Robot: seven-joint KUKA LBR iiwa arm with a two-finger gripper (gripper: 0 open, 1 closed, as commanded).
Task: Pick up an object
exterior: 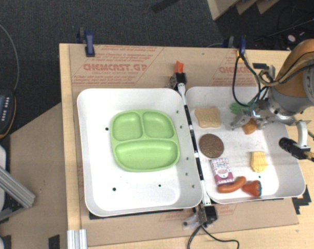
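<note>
The right bin (286, 188) holds several toy foods: a slice of bread (208, 117), a round brown patty (212, 145), a pink carton (221, 169), a sausage (231, 185), a red pepper (252, 189) and a yellow cheese wedge (258, 161). My gripper (246, 121) is low over the bin's far middle, reaching in from the right. A small orange-brown piece (249, 128) lies right at its tip, and a green item (236, 108) sits just behind it. Whether either one is held is unclear.
The left bin (94, 154) carries a green divided plate (144, 140). A metal divider (192, 139) runs between the bins. The grey arm (297, 87) and its black cables (250, 82) hang over the right bin's far right corner.
</note>
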